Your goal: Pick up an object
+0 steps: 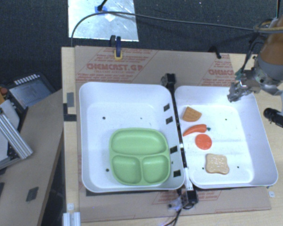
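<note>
Two white bins are sitting side by side: left bin [92, 98] holding a green divided tray [139, 155]; right bin [254, 126] holding an orange wedge [192, 114], chili [195, 129], red disc [203, 141] and toast [217, 164]. Gripper [236, 92] is hovering over its far edge, grasping nothing visible.

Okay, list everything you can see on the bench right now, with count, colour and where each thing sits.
White bins: 2, white, side by side; left bin, right bin.
Divided tray: 1, light green, three compartments, in the left bin toward its near side.
Orange wedge: 1, orange-tan, right bin, far left part.
Chilli-shaped piece: 1, red-orange, right bin, just below the wedge.
Round slice: 1, red, right bin, below the chilli-shaped piece.
Toast-like piece: 1, tan, right bin, near side.
Arm: 1, grey with orange band, entering from the right.
End effector: 1, grey, over the right bin's far rim.
</note>
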`<action>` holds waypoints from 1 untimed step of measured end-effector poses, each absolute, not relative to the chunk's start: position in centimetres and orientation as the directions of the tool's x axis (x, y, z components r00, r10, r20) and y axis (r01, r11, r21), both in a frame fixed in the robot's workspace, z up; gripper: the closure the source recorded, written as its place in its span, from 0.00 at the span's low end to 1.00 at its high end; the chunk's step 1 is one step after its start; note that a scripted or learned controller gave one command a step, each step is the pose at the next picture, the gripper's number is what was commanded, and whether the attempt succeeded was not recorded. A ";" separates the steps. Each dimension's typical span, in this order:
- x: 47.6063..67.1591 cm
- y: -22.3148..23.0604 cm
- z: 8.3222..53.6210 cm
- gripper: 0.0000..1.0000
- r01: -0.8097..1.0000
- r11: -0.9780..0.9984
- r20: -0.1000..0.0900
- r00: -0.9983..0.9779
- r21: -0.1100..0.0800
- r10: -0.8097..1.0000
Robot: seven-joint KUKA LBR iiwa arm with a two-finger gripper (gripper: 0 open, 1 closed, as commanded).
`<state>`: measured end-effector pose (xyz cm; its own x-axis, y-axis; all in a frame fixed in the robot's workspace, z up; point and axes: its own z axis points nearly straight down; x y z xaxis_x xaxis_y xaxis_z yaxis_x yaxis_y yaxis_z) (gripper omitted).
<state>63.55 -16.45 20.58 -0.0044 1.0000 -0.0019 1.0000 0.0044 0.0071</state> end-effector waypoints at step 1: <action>63.9 -15.4 25.8 1.00 1.000 0.006 -0.001 -0.006 0.006 1.000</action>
